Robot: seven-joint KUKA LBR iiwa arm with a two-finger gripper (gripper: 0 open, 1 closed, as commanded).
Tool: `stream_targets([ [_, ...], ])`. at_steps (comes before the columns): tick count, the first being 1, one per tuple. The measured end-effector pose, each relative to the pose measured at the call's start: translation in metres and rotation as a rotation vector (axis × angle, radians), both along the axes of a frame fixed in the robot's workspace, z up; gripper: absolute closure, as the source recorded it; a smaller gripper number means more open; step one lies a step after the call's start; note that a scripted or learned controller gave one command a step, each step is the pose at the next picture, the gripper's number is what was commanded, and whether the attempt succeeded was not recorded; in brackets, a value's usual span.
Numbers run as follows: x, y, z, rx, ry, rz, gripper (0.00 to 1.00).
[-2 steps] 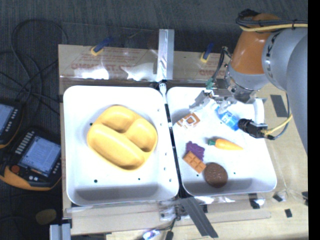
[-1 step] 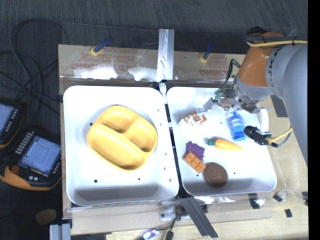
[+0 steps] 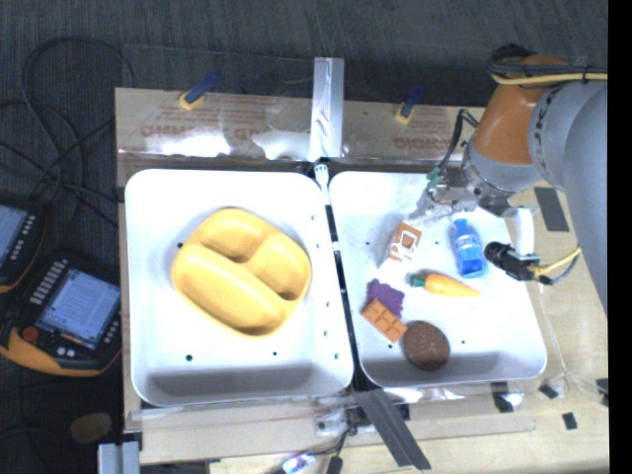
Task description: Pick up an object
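A dark grey carpeted floor (image 3: 247, 18) is seen around a pale wooden bench (image 3: 148, 126). Black cables (image 3: 69, 117) are trailed across the carpet well apart from the jaws, on the far side of the bench. Two handheld control pendants (image 3: 64, 314) are laid on the floor there, screens lit

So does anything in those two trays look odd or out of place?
Nothing looks spilled or broken. The blue bottle lies on its side in the right tray among small toys, and a big yellow lump sits alone in the left tray.
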State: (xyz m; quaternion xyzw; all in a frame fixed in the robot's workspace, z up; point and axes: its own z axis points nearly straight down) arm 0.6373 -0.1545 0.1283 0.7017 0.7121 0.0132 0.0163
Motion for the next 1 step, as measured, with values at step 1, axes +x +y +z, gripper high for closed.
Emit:
stream_targets([
  [1,-0.0008,0.0002,-0.0015,0.001,0.003,0.0,0.0],
])
